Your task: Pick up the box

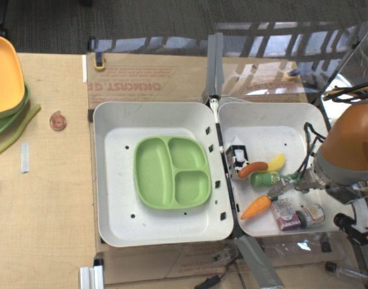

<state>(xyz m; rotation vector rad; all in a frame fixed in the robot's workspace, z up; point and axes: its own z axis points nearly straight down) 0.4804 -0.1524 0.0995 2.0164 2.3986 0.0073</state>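
box (286, 214): small pink/white carton, lies flat on floor of right bin (262, 122), near-side end, just below + a bit left of gripper (287, 184)
box axis: long axis runs roughly near-to-far w/ slight tilt; top end points toward gripper, bottom end toward bin's near rim. printed face up, text too small to read
beside box: clear/white packet (313, 213) touching or nrly touching its right side; toy carrot (256, 206) just left, tip pointing away from gripper to lower left
gripper: low over right bin, amid the toys, just above box's far end. Fingers blurred agst clutter, can't tell whether they're apart or together; nothing seen held
arm (351, 146): orange band + grey wrist come in from right, cover bin's right part
past gripper: green veg (265, 179) just left of it, then red pepper (252, 169) + yellow piece (276, 161), black/white item (237, 156) furthest left by bin wall
step tip (judgement): shift toward near rim to centre over box, turn wrist so fingers close across short width, not along long axis; drop straight, keep clear of packet + carrot
left bin (111, 179): well left of gripper, holds green divided plate (171, 172)
risk (judgement): crowding, could nudge box or pinch packet too
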